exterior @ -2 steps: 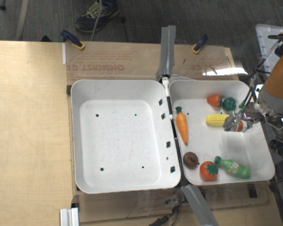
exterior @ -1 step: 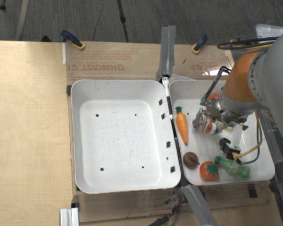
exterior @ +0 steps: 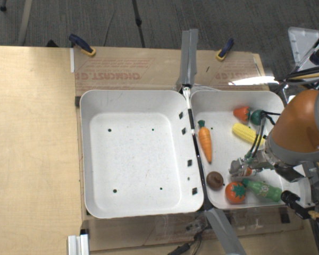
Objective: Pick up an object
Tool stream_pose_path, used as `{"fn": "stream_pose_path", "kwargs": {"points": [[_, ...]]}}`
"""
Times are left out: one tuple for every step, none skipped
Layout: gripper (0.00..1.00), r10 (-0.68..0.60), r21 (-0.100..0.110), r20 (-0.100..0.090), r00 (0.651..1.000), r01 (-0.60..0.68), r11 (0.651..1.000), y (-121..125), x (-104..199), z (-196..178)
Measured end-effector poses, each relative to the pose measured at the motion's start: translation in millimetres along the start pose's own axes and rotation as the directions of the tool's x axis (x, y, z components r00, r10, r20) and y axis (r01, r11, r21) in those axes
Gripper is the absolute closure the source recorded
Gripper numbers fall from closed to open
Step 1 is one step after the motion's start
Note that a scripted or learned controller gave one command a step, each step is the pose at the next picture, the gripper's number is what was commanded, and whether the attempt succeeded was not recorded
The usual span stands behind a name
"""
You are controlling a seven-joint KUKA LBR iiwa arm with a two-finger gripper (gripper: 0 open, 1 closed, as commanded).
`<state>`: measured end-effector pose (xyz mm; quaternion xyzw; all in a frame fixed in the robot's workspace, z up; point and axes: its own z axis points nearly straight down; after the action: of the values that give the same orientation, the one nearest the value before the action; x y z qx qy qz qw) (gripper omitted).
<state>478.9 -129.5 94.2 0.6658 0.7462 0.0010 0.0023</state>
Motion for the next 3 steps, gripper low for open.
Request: {"fn": "stream_pose_path", "kwargs": {"points": [[1.00, 0.013, 0.006, -0.001, 1.000, -0.013, 1.000, 84.8, 45.6, -96.6], [1.00, -0.019, 0.009, -0.002, 1.000, 0.019, 1.000, 48.3, -66.6, -47.2], [1.00, 0.118, 0.006, 0.000, 0.993, -0.118, 0.993, 114.1, -8.6, -146.6]]}}
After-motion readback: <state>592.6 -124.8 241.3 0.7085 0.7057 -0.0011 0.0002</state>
